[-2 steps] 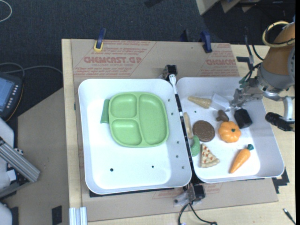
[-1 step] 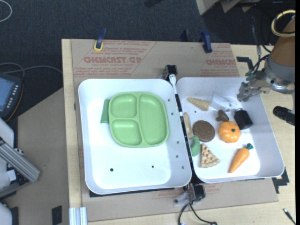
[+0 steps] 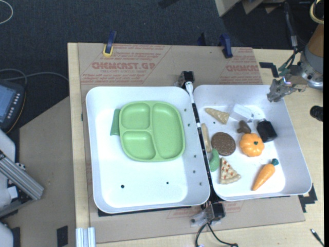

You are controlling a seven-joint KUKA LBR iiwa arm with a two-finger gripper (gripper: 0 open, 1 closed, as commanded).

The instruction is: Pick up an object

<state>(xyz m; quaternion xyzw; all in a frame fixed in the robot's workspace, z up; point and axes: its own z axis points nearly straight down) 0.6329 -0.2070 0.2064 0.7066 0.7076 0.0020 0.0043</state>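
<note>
From the overhead camera view, the tabletop carries two shallow white bins side by side, and the action is all on the right-hand one. The arm comes in from the right edge, and its tool hangs at the far right corner of the right bin, just over the rim; from this angle I cannot tell how far it is parted, and nothing shows in its grip. Below and to its left sit the candidates, clustered in the middle of that bin: a small orange pumpkin, a black block touching it on the upper right, a carrot lying tilted nearer the front, a brown round cookie, a pizza slice in front of the cookie, a tan wedge toward the back, and a pale white piece just beside it. Over in the left bin there is a green divided plate, well apart from the tool. My read is that this is the approach step, with the pick not yet made: the tool is above and off to the side of the cluster. The next move calls for travelling inward over one item and coming down squarely; the carrot looks the easiest, since it lies apart from its neighbours, whereas the pumpkin and block crowd each other
</note>
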